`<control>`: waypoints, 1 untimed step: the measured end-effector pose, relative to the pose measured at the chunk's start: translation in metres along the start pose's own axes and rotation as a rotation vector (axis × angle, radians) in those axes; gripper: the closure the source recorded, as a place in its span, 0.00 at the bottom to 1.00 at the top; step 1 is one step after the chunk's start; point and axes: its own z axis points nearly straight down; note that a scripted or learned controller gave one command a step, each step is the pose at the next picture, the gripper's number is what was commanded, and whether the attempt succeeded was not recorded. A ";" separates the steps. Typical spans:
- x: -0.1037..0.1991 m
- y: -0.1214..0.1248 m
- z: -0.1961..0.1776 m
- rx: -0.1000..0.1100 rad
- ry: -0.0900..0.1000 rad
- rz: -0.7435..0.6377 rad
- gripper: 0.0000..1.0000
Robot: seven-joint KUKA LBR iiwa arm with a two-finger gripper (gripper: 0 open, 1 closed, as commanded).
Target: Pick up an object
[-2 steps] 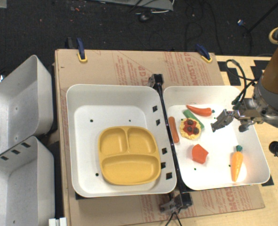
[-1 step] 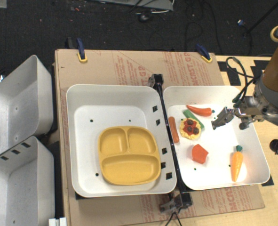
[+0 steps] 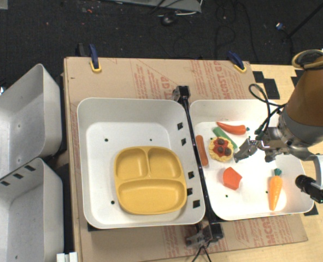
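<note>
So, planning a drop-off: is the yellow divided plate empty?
Empty: the yellow plate in the left bin shows three bare compartments.

Two shallow white bins sit side by side on the bench in the middle of the frame: the left bin (image 3: pixel 90 146) and the right bin (image 3: pixel 259 195). Two more white bins are stacked at the far left edge, an upper one (image 3: pixel 24 113) and a lower one (image 3: pixel 19 212).

The left bin holds one yellow divided plate (image 3: pixel 149 180).

The right bin holds five toy foods: one sausage (image 3: pixel 201 149), one red chili pepper (image 3: pixel 231 127), one small tart topped with berries (image 3: pixel 221 149), one red block (image 3: pixel 232 178), and one carrot (image 3: pixel 275 191).

Two yellow clamps grip the board's top edge, one upper left (image 3: pixel 95 64), one upper right (image 3: pixel 239 65).
</note>
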 end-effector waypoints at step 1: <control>0.010 -0.004 0.052 -0.002 0.000 0.000 0.00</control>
